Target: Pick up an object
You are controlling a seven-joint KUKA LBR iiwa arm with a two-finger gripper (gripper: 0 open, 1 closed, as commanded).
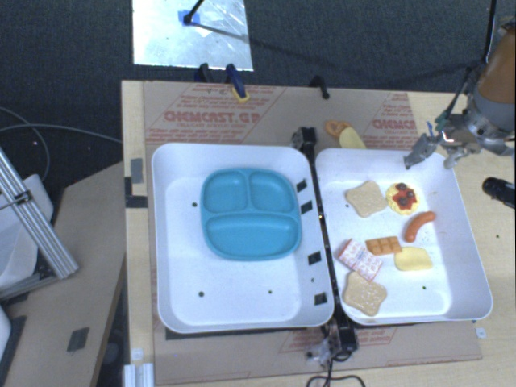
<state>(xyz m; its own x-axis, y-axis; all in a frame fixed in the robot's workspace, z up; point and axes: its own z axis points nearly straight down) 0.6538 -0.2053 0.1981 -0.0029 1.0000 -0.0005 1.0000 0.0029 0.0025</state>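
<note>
The bench [242,107] carries a brown cardboard sheet printed in red, and on it two shallow white bins lie side by side. The left bin [173,240] holds a blue divided plate [248,214] with three compartments, set near its middle. The right bin [459,240] holds the small toy foods. A slice of toast [365,198] lies in its upper middle, with a round yellow tart [402,197] topped in red just beside it on the right. Below the tart an orange sausage [418,225] lies at a slant. Lower down come a brown waffle piece [383,246], a yellow cheese wedge [414,259] just right of it, a pink-and-white wafer [359,260] to the left, and a second toast slice [364,294] nearest the front wall. Outside the bins, on the cardboard behind the right bin, lie a pale yellow piece [351,139] and a small orange piece [334,126], touching or nearly so. A blue clamp [235,81] grips the cardboard's far edge, and a shiny foil square [192,21] sits on the dark floor beyond.

The arm enters from the right, its wrist over the bin's far right corner. The gripper [434,151] hangs above that corner with its two fingers spread apart and nothing between them, clear of all the foods; the tart and the upper toast lie nearest.
</note>
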